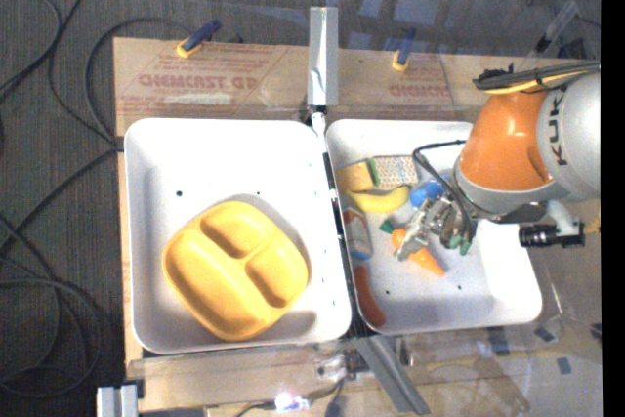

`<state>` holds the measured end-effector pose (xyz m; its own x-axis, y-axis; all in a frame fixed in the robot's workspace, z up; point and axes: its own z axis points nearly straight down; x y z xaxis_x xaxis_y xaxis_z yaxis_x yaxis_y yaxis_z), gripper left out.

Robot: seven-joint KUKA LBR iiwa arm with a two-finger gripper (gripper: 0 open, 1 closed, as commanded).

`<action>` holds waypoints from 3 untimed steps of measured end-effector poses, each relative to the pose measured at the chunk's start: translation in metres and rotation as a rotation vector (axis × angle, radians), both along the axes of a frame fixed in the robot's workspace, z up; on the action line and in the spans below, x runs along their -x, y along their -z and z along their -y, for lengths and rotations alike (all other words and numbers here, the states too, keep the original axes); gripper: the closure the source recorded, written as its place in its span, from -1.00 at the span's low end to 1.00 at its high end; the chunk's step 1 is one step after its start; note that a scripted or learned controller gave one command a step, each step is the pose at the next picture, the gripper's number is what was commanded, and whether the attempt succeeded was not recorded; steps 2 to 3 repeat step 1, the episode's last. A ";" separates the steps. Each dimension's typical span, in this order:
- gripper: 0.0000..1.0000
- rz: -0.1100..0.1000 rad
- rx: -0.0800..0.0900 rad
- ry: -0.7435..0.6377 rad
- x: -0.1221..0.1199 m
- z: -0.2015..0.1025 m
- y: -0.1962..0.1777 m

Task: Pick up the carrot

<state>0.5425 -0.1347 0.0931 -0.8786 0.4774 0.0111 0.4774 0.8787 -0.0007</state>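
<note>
Closing in on carrot (426, 260), lying flat in right bin (508, 308), tip toward 4 o'clock, green top toward 10 o'clock. Gripper (430, 231) right over it at 12 o'clock, touching or nearly so. Fingers: cannot tell open or shut, too blurred. Grasp step probably, carrot not lifted yet. Banana (379, 199) at 11 o'clock of carrot, sponge (395, 171) beyond it, blue piece (424, 193) at 12. Left bin (146, 161) at 9 o'clock with yellow tray (236, 269). Next: seat fingers either side of carrot body, squeeze, lift straight up clear of clutter.
</note>
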 end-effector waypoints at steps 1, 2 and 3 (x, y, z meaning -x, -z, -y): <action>1.00 0.003 0.006 0.122 0.008 -0.056 -0.099; 1.00 0.003 0.006 0.122 0.008 -0.056 -0.099; 1.00 0.003 0.006 0.122 0.008 -0.056 -0.099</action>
